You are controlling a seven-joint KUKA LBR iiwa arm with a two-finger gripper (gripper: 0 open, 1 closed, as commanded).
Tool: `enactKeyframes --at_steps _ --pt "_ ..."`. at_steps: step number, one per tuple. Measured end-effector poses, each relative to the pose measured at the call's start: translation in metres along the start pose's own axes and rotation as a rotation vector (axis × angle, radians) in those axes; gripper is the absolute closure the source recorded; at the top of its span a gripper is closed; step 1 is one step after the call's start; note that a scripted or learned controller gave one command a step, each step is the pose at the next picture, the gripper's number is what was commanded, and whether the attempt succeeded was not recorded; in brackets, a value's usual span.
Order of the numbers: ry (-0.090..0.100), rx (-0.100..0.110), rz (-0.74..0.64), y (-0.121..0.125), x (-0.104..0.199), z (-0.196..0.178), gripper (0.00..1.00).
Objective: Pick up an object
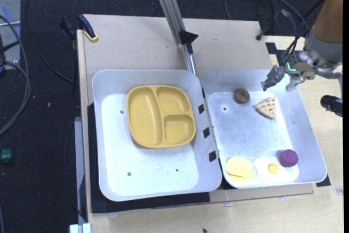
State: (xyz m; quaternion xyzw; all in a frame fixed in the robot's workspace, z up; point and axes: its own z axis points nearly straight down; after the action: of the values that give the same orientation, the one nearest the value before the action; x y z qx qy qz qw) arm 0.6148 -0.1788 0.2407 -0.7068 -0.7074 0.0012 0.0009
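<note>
Pizza slice and companion toys, right bin; nothing held

Pizza slice (267, 108), toy, triangular, tan crust with red-spotted top, lies flat on the floor of the right bin (248, 139), upper right part. Not held.

Gripper (284, 78): two dark fingers spread apart, one toward 9 o'clock and one toward 3 o'clock, with nothing between them. It hangs over the bin's upper right rim, apart from all contents. Whether a fingertip touches the rim cannot be told.

Position of pizza slice relative to the fingers: at about 7 o'clock, near, not touching.

Other contents, right bin:
- Brown round piece (242, 96), at 10 o'clock from the pizza slice, near; at about 8 o'clock from the gripper.
- Purple ball (288, 158), lower right corner.
- Fried egg toy (271, 168), white with yellow centre, just beside the purple ball at its 8 o'clock.
- Yellow flat piece (239, 167), at 9 o'clock from the egg.

Left bin (112, 161): one yellow divided tray (161, 115), three compartments, upright.

Labels or writing: none legible.
</note>
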Motion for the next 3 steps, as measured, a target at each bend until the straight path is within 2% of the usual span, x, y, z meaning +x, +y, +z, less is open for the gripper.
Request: enactKeyframes --at_steps 1,2,3 --pt "-0.001 -0.004 -0.001 0.001 0.0 -0.002 0.0" --pt "0.001 0.002 0.003 -0.003 -0.006 0.06 0.0" --pt "0.0 -0.001 0.001 0.002 -0.007 0.104 0.0"
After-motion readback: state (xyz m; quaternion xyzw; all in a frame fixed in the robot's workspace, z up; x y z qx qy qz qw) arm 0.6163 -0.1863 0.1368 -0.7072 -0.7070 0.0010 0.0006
